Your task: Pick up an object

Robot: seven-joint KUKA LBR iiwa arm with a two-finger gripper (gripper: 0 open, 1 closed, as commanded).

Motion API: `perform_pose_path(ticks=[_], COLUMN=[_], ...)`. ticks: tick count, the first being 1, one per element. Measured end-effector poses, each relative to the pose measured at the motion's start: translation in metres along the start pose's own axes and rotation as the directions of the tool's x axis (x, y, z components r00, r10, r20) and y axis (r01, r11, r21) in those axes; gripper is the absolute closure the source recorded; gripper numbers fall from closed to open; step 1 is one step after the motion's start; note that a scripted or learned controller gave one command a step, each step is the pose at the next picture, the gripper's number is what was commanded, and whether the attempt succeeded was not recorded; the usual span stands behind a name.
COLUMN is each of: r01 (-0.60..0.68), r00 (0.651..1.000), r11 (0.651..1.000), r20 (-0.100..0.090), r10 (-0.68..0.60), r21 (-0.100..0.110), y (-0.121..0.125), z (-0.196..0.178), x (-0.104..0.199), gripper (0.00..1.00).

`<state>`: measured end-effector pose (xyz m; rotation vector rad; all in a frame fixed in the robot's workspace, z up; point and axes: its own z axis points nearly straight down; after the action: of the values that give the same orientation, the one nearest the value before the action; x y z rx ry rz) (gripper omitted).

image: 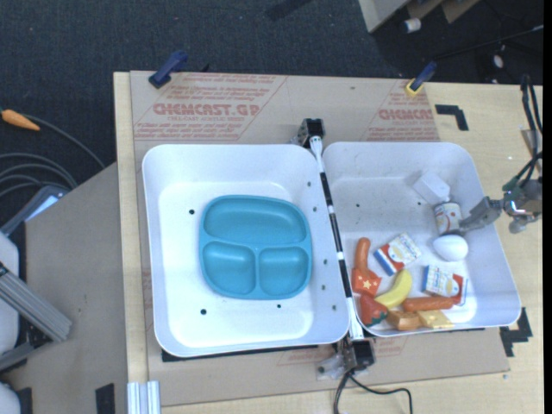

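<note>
- Objects to pick lie heaped in the right bin point(483, 175), mostly toward its near end, all small toy foods and packets with a glossy plastic look.
- White egg point(450, 247), smooth and oval, rests near the bin's right wall; just behind it stands a small can point(445, 215) with an orange-and-white label.
- Pale grey block point(430, 185), boxy and matte, lies farther back, apart from the heap.
- Banana point(396, 291), yellow and curved, sits in the middle of the heap, touching a red piece with a yellow star point(366, 281) on its left.
- Red sausage point(362, 252), a slim rounded rod, lies above the star piece.
- Two small cartons point(399, 253) point(441, 279) with blue and red print lie flat either side of the banana.
- Long orange carrot point(429, 304) and yellow-brown chunks point(420, 319) crowd the near wall.
- Gripper point(473, 221) reaches over the right wall, a grey finger angling down toward the can and egg; whether it is spread or pinched cannot be told, and nothing is seen held.
- Left bin point(164, 231) holds a blue divided plate point(255, 246), rounded, with three compartments.
- Both bins sit on a wooden bench point(216, 106) with red printed lettering; a blue clamp point(167, 69) grips its far edge.
</note>
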<state>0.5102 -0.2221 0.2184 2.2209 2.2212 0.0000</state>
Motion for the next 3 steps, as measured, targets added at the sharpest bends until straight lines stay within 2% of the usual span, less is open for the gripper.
perform_pose_path(ticks=[1, 2, 3], r01=[0.004, 0.002, 0.002], r00=[1.0, 1.0, 1.0], r11=[1.0, 1.0, 1.0], r20=[-0.01, 0.0, -0.002], r10=[-0.004, -0.002, -0.002], r21=[0.004, -0.001, 0.002], y=[0.119, 0.157, 0.156], z=[0.122, 0.133, 0.134], x=[0.004, 0.043, 0.124], gripper=[0.0, 0.0, 0.0])
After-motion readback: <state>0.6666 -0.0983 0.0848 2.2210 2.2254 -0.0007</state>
